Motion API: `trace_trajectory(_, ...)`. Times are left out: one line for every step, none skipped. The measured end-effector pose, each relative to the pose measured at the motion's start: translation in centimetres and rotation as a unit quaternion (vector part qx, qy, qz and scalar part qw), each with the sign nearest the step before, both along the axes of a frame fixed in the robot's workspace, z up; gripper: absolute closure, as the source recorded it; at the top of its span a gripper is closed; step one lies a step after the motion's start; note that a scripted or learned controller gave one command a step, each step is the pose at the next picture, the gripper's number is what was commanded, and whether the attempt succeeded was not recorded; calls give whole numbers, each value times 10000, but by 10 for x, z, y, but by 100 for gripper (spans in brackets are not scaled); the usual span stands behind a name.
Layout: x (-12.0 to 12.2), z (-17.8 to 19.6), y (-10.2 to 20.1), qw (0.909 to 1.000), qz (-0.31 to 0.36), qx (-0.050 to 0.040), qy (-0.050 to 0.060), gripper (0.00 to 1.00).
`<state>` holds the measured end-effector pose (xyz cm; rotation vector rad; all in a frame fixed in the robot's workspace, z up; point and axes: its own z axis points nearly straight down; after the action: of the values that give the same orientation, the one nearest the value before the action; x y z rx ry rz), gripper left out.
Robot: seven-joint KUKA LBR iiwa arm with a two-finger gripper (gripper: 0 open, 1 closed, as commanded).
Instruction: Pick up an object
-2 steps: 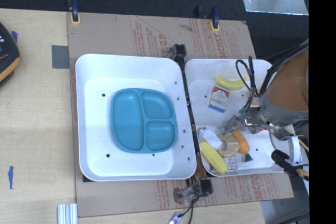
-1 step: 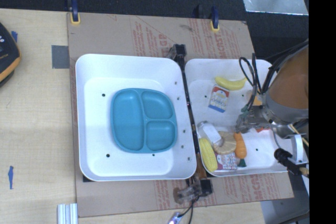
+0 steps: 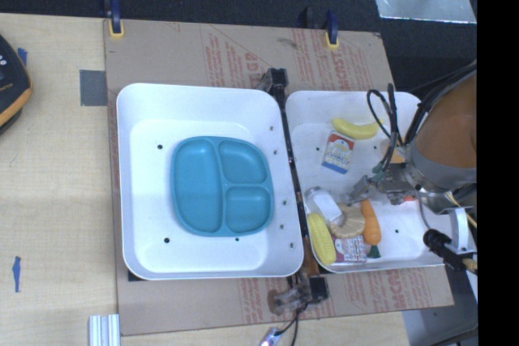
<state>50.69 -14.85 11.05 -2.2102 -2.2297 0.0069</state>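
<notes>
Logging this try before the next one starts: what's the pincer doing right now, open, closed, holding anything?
Pincer: cannot be told. It sits low in the right bin just above the carrot, with nothing visibly held.

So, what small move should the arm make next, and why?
Probably lower the gripper a little toward the carrot and close on it. The gripper is in the right bin just above the carrot, and nothing appears between its fingers. The corn and banana lie farther off.
</notes>
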Motion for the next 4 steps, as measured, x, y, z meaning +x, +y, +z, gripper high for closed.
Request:
trace_trajectory(-11, -17, 49, 10000, -45, -46, -61, 0)
trace_trajectory(40, -18, 34, 10000, -29, 7, -14, 0)
trace_trajectory(113, -18, 13, 10000, -21, 8, -16, 0)
trace_trajectory(149, -18, -11, 10000, -17, 11, -4, 0)
